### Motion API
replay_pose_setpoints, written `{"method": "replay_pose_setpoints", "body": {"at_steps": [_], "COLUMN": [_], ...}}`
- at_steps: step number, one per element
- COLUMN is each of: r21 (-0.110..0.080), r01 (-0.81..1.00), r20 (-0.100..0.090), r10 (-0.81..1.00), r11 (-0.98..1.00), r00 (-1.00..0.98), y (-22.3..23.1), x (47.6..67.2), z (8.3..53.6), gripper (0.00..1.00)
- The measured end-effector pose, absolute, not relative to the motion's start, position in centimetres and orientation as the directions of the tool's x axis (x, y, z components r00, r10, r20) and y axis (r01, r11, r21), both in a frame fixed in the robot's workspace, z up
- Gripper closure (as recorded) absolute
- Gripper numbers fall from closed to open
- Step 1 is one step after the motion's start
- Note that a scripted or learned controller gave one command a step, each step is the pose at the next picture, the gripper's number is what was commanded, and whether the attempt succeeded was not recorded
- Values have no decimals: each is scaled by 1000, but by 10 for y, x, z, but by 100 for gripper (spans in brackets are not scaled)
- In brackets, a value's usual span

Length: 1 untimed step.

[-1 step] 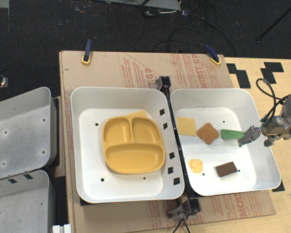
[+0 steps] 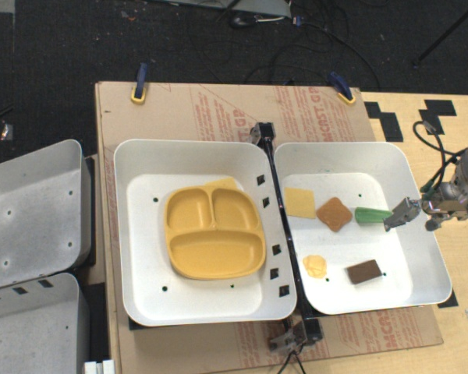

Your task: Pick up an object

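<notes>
The main risk is a glancing miss: the gripper [image 2: 418, 213] sits at the right wall of the right-hand shallow white bin [image 2: 429, 275], and the flat green block [image 2: 371, 216] just beside its tips could be nudged toward the brown rounded square piece [image 2: 335, 214] rather than caught. The low, thin items offer little edge to pinch. The arm reaches in from the right edge at a low slant, with one dark finger [image 2: 400, 214] angled toward the block. The fingers look spread, nothing between them.
</notes>
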<state>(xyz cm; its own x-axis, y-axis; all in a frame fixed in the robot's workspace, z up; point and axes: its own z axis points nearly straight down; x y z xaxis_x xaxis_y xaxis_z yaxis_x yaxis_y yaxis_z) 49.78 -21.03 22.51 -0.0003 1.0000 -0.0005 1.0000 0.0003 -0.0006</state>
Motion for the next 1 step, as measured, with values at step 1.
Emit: {"method": "replay_pose_setpoints", "body": {"at_steps": [1], "r21": [-4], "r01": [1000], "r20": [1], "r10": [1000], "r11": [0], "r00": [0], "y": [-208], "x": [499], "z": [182], "gripper": [0]}}
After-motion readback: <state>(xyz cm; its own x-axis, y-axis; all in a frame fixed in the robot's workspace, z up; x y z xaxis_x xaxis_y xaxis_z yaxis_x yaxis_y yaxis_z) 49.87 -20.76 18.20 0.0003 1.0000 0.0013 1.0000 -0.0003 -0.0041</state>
